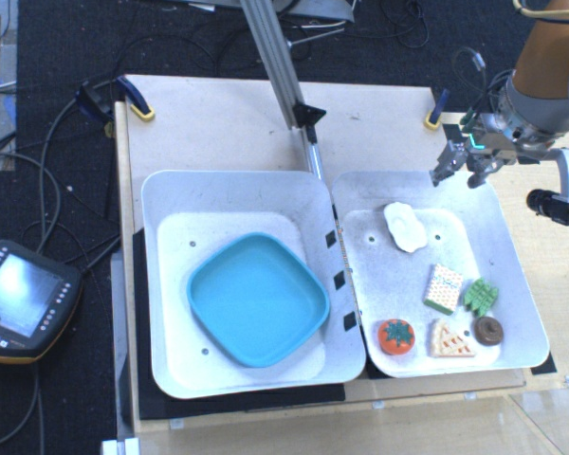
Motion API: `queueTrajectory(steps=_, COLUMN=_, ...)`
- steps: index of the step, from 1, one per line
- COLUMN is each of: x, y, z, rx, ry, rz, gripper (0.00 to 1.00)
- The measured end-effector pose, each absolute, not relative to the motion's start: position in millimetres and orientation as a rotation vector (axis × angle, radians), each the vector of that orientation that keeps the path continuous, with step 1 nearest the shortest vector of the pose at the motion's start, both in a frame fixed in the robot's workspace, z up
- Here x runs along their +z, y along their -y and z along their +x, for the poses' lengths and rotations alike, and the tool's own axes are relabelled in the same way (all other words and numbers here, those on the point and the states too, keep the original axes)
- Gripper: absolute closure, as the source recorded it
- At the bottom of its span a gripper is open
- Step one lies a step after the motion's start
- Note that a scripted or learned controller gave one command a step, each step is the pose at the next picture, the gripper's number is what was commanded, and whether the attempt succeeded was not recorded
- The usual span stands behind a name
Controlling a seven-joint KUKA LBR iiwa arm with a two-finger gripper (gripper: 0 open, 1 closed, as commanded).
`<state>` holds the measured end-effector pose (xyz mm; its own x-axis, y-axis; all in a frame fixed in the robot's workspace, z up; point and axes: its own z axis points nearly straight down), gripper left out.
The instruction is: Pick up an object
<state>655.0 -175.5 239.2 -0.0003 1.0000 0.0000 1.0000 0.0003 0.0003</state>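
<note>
My gripper (458, 172) hangs above the far right corner of the right bin (360, 202), open, with nothing between its fingers. Below it in that bin lie a white lumpy object (404, 227), a pale checked block (443, 288), a green leafy piece (480, 296), a brown ring (489, 330), a red tomato-like toy (395, 336) and a tan wedge (450, 340). The white object is nearest to the gripper, a little to the near left of it.
The left bin (171, 197) holds a blue square dish (256, 298). A grey slanted pole (280, 55) crosses the bench top and ends between the bins. Yellow clamps (140, 112) sit at the bench's far corners. A handheld pendant (19, 297) lies on the floor at left.
</note>
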Motion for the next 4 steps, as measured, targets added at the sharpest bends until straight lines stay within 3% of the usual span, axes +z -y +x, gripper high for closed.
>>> queueTrajectory(steps=1, x=239, y=176, z=655.0, rx=0.0, ry=-2.222, rz=2.221, gripper=0.0)
queueTrajectory(steps=2, x=176, y=179, z=655.9, rx=-0.005, ry=-2.225, rz=2.225, gripper=0.0)
queueTrajectory(steps=4, x=94, y=186, z=651.7, rx=-0.003, ry=-2.224, rz=2.223, gripper=0.0)
